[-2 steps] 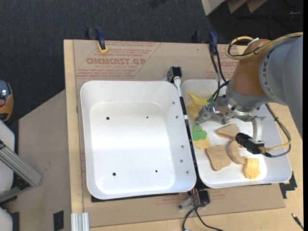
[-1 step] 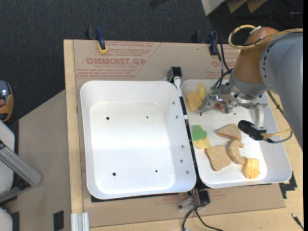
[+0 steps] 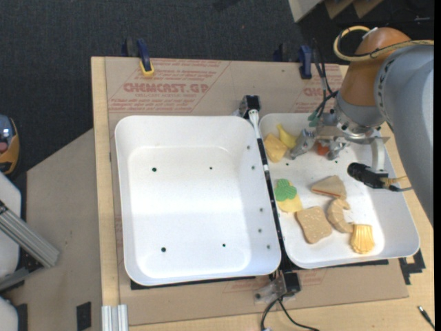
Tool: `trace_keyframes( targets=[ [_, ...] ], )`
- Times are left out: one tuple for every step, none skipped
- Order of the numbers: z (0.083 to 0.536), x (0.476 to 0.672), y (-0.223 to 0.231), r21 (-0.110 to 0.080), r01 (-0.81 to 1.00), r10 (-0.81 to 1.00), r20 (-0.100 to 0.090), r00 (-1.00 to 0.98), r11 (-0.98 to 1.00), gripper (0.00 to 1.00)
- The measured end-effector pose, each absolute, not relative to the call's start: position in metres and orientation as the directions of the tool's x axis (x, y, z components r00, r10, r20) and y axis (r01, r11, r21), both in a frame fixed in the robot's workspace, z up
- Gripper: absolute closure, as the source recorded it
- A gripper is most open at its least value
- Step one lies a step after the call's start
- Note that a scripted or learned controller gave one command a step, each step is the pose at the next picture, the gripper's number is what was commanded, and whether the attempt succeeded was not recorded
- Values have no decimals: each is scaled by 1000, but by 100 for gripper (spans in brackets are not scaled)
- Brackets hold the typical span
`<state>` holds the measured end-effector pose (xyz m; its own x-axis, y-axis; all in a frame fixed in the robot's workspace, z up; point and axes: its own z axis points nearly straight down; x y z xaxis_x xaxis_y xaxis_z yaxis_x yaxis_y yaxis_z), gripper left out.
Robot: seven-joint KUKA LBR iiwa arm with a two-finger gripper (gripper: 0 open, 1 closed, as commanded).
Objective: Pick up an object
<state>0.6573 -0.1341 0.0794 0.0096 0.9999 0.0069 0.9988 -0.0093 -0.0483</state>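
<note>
Hovering in the right bin point(image 3: 406, 236), the gripper point(image 3: 318, 143), grip unclear, nears a pale yellow, chunky piece point(image 3: 275, 147).

Both bins point(image 3: 186, 267) white. Arm point(image 3: 406, 67) grey, orange band point(image 3: 368, 74). Toy pieces: yellow banana point(image 3: 278, 143), green piece point(image 3: 284, 189), tan bread slices point(image 3: 314, 223), yellow ridged piece point(image 3: 362, 238). Board point(image 3: 172, 85) brown, red lettering. Clamps point(image 3: 144, 55) blue.

It was a robotics lab or test cell, not a home. A brown board point(image 3: 207, 81) printed with a maker's name was clamped at its far edge by blue clamps point(image 3: 144, 55). Two white bins point(image 3: 131, 185) sat on it, cables point(image 3: 275, 309) trailed near, dark carpet point(image 3: 62, 26) lay beyond, and aluminium framing point(image 3: 27, 236) stood left.
</note>
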Motion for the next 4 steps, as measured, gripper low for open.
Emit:
trace_keyframes(
  targets=[
    [81, 660, -105, -26, 1000, 1000, -3, 8, -8, 0],
    [89, 659, -101, -32, 999, 1000, 1, -2, 2, 100],
    [192, 669, -64, 10, 1000, 1000, 0, -4, 4, 100],
    [185, 667, -63, 0, 1000, 1000, -1, -1, 1, 100]
  ],
)
